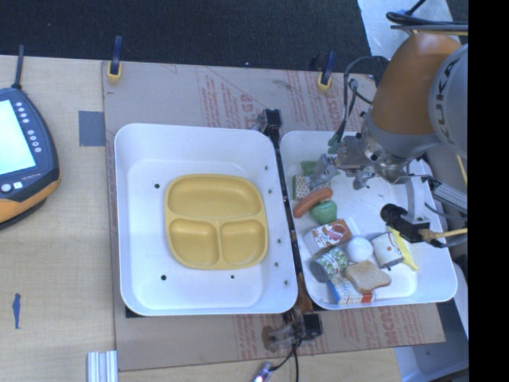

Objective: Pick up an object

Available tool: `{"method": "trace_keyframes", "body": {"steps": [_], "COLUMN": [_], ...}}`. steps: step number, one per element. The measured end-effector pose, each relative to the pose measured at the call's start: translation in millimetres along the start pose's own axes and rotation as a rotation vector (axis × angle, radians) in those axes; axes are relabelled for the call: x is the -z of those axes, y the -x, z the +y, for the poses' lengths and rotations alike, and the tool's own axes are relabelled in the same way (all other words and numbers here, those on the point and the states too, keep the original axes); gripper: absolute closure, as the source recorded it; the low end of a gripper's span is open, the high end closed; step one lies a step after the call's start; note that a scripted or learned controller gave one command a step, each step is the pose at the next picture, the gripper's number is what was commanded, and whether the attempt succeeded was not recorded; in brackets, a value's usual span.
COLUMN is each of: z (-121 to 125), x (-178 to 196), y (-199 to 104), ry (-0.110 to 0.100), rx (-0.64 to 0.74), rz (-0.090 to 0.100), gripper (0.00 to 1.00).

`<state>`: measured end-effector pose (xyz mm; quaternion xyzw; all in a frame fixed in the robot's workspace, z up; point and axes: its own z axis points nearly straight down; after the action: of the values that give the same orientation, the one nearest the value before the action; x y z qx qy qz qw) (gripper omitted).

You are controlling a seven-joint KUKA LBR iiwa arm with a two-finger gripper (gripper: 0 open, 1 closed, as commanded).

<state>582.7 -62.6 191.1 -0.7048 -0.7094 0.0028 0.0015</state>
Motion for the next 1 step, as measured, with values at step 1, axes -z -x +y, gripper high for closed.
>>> {"method": "trace_keyframes", "body": {"steps": [1], "z": [39.2], "x": [-63.5], "y": [36.7], "ry": [0.002], "rx": [-0.001], "rz": [-0.001], "gripper": [0.00]}}
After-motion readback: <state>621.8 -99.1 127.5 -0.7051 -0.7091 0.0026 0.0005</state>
